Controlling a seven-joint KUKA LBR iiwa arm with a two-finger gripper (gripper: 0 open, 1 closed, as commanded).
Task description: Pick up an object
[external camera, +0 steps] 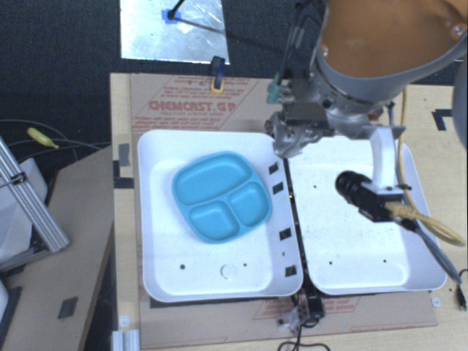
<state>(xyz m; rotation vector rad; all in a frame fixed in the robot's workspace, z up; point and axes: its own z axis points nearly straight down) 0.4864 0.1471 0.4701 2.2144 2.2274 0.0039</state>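
A light blue plate [219,196] with three compartments lies flat in the middle of the left white bin [157,225]. My gripper [290,139] hangs over the far end of the wall where the two bins meet, to the upper right of the plate and apart from it. The big grey and orange arm above hides most of it. Nothing shows in its grasp. The right bin [351,265] shows a bare white floor.
A small pale ring [229,271] sits on the left bin's floor near its front edge. Both bins rest on a cardboard sheet [190,102]. A shiny metal plate [172,20] lies behind them. An aluminium frame [29,210] stands at the left.
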